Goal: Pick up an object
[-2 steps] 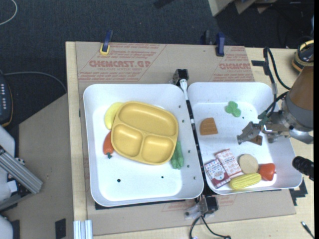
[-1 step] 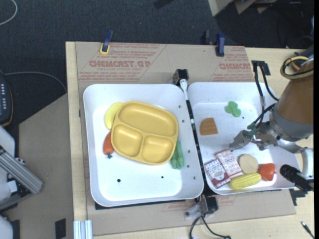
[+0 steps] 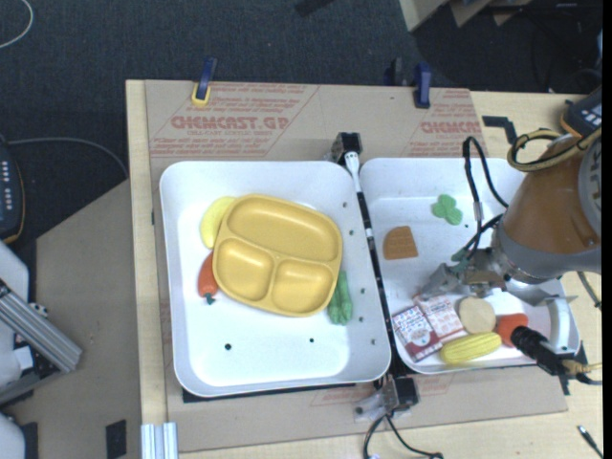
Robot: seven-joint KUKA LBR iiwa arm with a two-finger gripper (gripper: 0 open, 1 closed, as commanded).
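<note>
A plywood bench stands on dark carpet and bears two shallow white bins side by side, the left bin and the right bin, with the arm leaning in from three o'clock over the right one. No one object is named by the task, so the likeliest candidate, by my reading, is the red-and-white packet lying flat near the six o'clock edge of the right bin, just below the gripper. It looks like a thin printed sachet, so I judge it light, soft and a little slick; lying flat, it offers little to pinch, and a raised edge or corner would be the place to take it (a straight descent on its face would probably slide off). At its three o'clock a pale round piece touches or nearly touches it, and a toy corn cob lies at its four o'clock against the bin's lip, with an orange piece beside that. A brown square sits toward the bin's centre at eleven o'clock from the packet, and a small green piece lies at twelve. Whether the claw is released or clenched I cannot tell. The left bin holds a yellow divided tray over other toys.
</note>
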